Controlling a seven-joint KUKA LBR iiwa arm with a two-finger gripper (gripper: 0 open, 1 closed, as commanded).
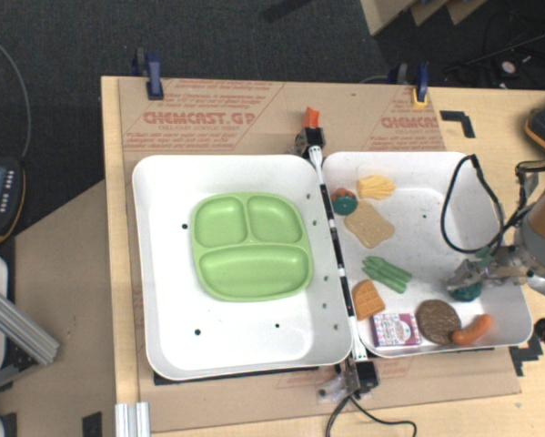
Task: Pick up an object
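As the gripper point(472, 279) hung low in the right bin point(418, 167):
Grip state: could not tell.
Risk: closing beside the teal piece point(465, 289), or nudging the sausage point(472, 330).

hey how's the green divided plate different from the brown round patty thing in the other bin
The green divided plate lies alone in the left bin; the brown patty sits in the crowded right bin, touching an orange sausage. The plate is far larger. The plate is a rounded rectangle with three compartments; the patty is a plain disc. Both lie flat.
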